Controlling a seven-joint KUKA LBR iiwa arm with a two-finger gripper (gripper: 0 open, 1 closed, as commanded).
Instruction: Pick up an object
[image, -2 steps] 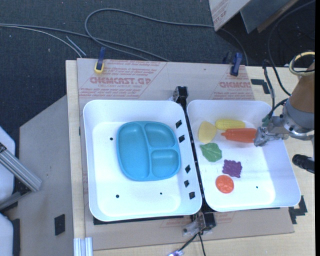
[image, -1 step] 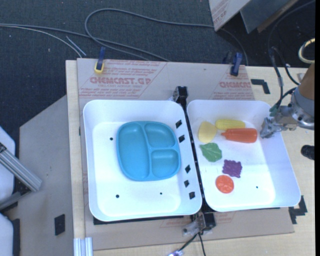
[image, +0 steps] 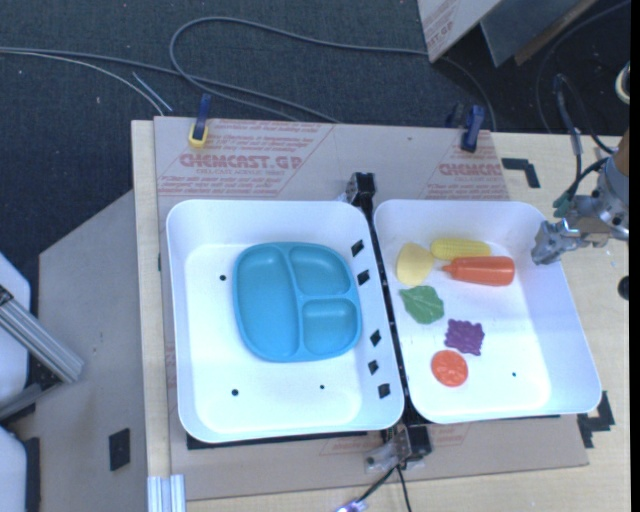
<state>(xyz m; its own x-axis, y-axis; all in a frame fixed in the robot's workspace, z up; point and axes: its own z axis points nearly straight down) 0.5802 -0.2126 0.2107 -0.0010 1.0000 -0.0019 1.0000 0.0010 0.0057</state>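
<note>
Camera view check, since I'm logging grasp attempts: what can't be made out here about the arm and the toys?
- Pincer, camera view: small and blurred at the right bin's rim, so its opening is unreadable.
- Arm: cut off by the right edge.
- Yellow toy: partly covered by the orange carrot, lower edge hidden.
- Purple toy: too small to identify.

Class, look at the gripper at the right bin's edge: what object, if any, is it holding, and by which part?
Nothing is held. The gripper sits above the right bin's upper right rim with no object between its fingers; the carrot lies apart, to its left.
</note>
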